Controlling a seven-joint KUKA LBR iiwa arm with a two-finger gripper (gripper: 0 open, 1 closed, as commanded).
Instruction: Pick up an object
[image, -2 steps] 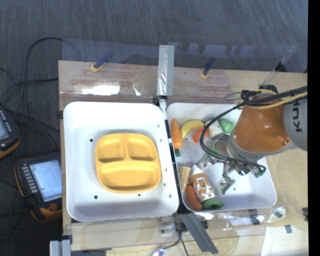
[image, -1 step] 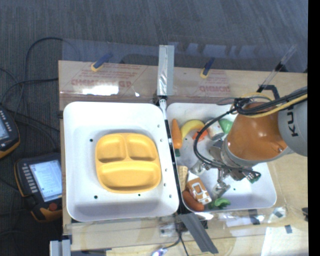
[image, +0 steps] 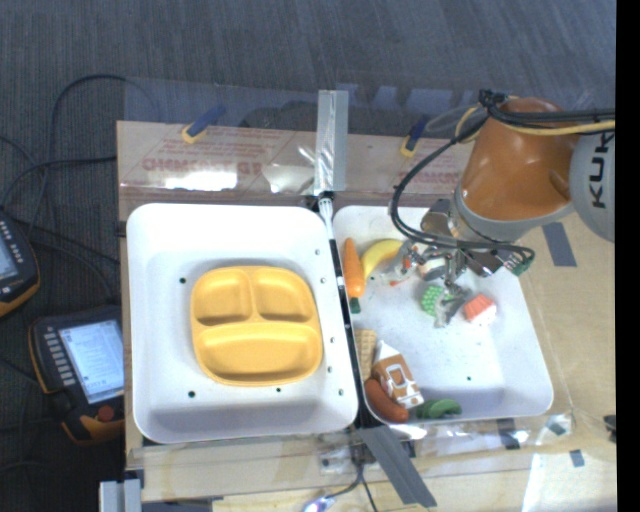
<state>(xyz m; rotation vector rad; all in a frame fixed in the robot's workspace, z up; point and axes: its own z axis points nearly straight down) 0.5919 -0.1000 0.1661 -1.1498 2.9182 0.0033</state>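
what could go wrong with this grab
1. The gripper hangs over a tight cluster: a green piece and an orange-and-white piece lie close together, so it may nudge one aside or catch both.
2. The carrot and banana lie against the right bin's left wall, where fingers may have little room.
3. The black cable loops near the wrist and could snag.
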